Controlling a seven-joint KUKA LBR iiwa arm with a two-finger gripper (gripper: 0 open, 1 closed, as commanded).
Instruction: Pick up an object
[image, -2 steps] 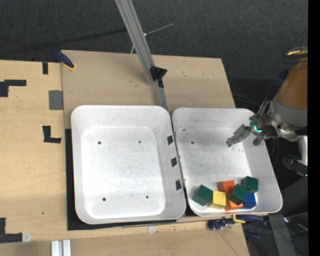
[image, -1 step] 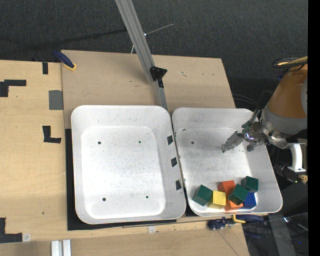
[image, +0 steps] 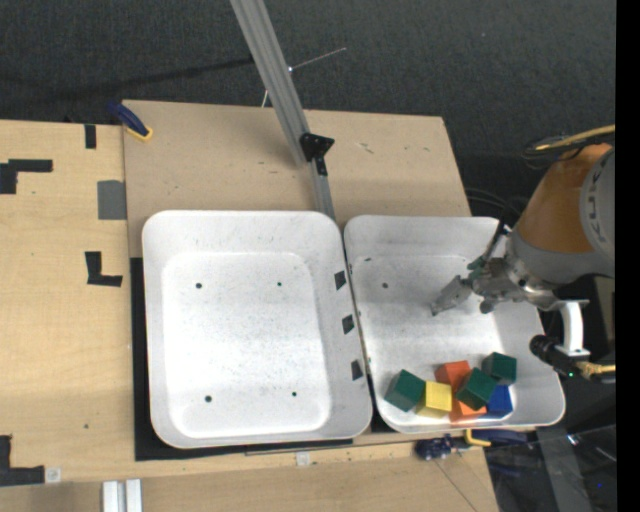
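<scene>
Gripper (image: 452, 296), its opening impossible to judge and nothing visibly held, hangs over the right bin (image: 420, 235), so it should descend squarely onto the near-side blocks (image: 455, 389).

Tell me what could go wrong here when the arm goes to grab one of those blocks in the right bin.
1. The blocks are packed touching in the near corner of the right bin, so the fingers may find no gap and just shove the pile.
2. They sit against the bin's near rim, so the gripper might strike the wall on the way down.
3. The orange block seems to rest tilted on others and could slip.
</scene>
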